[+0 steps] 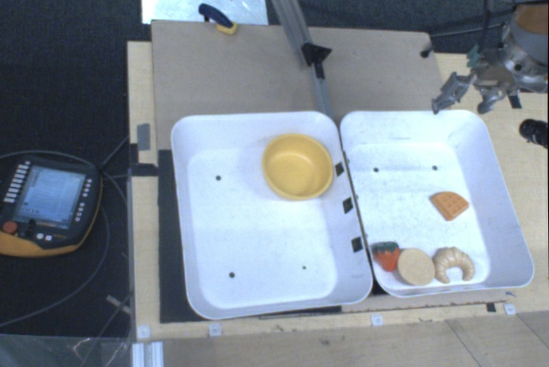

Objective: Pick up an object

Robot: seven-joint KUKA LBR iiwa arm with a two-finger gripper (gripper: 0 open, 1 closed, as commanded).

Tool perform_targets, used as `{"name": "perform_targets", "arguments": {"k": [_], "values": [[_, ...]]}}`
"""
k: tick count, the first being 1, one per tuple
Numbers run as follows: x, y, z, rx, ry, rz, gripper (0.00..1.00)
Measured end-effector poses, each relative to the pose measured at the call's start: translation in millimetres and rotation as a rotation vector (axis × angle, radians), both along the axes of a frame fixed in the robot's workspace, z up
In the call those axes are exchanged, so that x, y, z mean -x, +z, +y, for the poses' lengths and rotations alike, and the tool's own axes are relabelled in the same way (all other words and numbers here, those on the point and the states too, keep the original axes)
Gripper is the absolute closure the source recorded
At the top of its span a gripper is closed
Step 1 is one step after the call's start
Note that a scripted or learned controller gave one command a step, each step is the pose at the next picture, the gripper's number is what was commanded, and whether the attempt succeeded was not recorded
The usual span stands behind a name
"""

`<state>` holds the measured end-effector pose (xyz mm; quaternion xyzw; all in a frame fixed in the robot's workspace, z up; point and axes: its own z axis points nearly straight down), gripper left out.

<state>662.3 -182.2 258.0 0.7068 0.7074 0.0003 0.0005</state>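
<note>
Gripper [467,96]: two-finger, grey, fingers spread, nothing between them, poised over right white bin's [493,155] far rim, presumably staged for descent. Contents: orange wedge-shaped cracker [449,205], tan croissant [454,263], beige round disc [415,267]; round yellow plastic bowl [297,165] in left white bin [206,219].

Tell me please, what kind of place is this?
Probably a robotics lab or test cell: a teach pendant lies on the dark floor, the gripper hangs by two white bins, and toy food such as a croissant serves as test items.
</note>
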Motion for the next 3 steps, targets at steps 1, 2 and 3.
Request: {"name": "perform_targets", "arguments": {"k": [1, 2, 3], "values": [[4, -42, 1, -0.001, 0.000, 0.003, 0.00], [0, -100, 8, -0.001, 0.000, 0.004, 0.00], [2, -161, 14, -0.001, 0.001, 0.004, 0.00]]}}
